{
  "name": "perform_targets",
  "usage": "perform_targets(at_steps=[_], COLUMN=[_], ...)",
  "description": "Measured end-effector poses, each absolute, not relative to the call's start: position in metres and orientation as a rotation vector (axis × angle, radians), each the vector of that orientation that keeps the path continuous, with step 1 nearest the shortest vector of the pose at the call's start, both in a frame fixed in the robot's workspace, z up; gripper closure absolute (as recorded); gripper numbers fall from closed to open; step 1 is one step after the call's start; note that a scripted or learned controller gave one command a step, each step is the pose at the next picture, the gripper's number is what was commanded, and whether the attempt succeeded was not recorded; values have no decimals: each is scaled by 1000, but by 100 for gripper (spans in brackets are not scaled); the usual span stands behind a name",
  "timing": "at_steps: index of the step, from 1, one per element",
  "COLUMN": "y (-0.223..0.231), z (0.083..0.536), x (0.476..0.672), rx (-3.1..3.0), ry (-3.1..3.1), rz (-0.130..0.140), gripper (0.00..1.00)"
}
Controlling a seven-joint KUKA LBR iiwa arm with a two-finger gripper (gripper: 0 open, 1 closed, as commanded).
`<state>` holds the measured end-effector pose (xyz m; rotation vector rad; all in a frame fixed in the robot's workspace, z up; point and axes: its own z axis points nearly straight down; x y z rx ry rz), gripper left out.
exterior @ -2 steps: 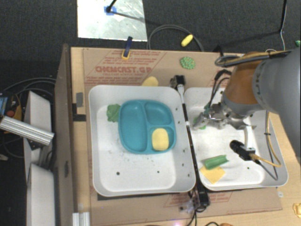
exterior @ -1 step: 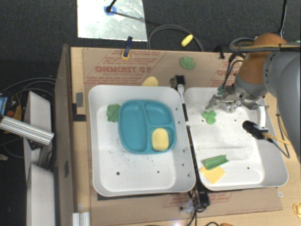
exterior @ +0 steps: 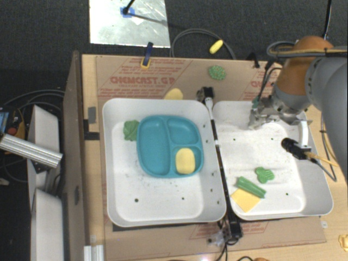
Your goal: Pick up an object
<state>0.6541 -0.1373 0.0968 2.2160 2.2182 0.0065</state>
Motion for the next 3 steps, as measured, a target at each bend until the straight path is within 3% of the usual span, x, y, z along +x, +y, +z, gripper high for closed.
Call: perform_targets(at_steps=[1,2,3], y=[-196,-151,-65], z=[220,273,227], x=[671,666,669], rx=[2211,2208,2210], ry=[2207,2226,2235], rz=[10,9,3], gripper=[100,100,100])
